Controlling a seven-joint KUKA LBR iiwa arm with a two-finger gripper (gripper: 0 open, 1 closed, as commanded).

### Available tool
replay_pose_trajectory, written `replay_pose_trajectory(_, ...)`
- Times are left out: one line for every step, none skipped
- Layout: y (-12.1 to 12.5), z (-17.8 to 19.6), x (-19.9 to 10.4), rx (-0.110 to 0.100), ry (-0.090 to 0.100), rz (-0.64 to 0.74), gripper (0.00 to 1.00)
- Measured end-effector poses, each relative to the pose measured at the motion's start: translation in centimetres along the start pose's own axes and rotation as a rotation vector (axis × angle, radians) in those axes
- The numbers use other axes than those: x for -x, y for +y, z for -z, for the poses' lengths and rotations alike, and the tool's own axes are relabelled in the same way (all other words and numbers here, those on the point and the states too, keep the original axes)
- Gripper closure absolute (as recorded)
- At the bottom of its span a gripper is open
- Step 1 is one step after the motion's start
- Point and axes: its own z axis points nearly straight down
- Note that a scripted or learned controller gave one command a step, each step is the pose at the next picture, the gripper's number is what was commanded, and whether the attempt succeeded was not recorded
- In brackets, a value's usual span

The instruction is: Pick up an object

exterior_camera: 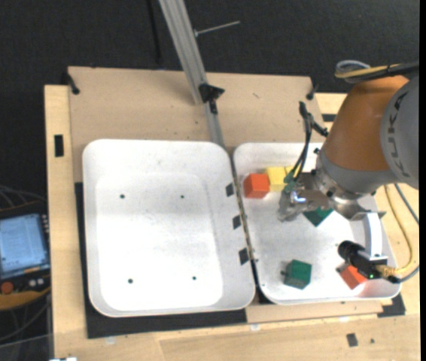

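Gripper first: it hangs low over the upper middle of the right-hand shallow white bin, a metallic cluster below the arm's wrist, and whether it is wide, narrow or closed on anything cannot be told from this slanted view, since the wrist hides much of it.

By size, the biggest thing in frame is the pale wooden bench, which carries both bins. Next comes the left-hand shallow white bin, filling the centre-left of the frame. The right-hand bin sits just beside it. The grey arm with its orange band reaches in from the right edge and covers that bin's upper right corner.

Smaller things lie in the right bin. A dark green block rests near the lower middle, well apart from the gripper. An orange cube and a yellow cube sit touching near the upper left of that bin, just beside the gripper. A teal block peeks out just under the wrist. A small red-orange piece lies at the lower right.

Judging by the pose, the step in hand looks like the descent onto a target, probably the teal block or the yellow cube. The next move calls for closing squarely on one piece without nudging its neighbours, then lifting straight up.
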Motion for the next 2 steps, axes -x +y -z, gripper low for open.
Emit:
replay_pose_trajectory(0.4, -0.9, -5.4, -0.006, 0.0, -0.002, 1.0)
replay_pose_trajectory(-0.2, -0.1, -10.9, -0.002, 0.001, 0.001, 1.0)
